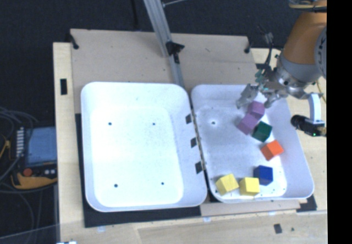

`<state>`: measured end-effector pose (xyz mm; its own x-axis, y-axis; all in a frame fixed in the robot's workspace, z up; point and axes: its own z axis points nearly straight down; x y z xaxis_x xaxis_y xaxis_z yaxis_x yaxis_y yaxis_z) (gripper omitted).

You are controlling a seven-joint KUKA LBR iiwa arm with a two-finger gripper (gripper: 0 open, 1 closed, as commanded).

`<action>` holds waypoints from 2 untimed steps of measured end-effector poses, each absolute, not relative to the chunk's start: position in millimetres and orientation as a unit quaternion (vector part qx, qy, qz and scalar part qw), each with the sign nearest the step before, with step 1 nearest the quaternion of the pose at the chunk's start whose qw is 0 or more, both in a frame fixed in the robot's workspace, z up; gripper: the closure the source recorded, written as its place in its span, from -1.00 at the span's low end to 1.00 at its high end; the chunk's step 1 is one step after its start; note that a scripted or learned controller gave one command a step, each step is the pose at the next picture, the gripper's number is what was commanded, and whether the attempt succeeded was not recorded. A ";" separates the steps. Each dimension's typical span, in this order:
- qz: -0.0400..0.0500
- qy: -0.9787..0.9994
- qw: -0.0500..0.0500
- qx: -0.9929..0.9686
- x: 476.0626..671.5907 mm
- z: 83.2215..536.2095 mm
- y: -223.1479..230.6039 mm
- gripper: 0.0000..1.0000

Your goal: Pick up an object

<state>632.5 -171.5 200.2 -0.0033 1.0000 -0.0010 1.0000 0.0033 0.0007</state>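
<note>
Purple blocks (252, 117) — two, touching, one above the other — are found at the upper middle of the right bin (220, 100), just under the pincer (257, 94), whose fingers are seen spread and closed on nothing, presumably poised for a grasp. Green (262, 131), orange (271, 149), blue (264, 174) and yellow blocks (237, 184) are strewn toward the bin's near edge on the desk (63, 72); no writing can be read.

Two shallow white plastic bins (137, 144), purple block (251, 118), dark green cube (262, 130), orange cube (271, 149), blue cube (264, 174), two yellow cubes (237, 184), were speckled grey.
</note>
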 end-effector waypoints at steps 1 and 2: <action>-0.001 0.709 0.001 0.705 632.5 200.3 -171.7 -1.00; -0.002 0.708 -0.001 0.706 633.4 137.6 -170.8 -1.00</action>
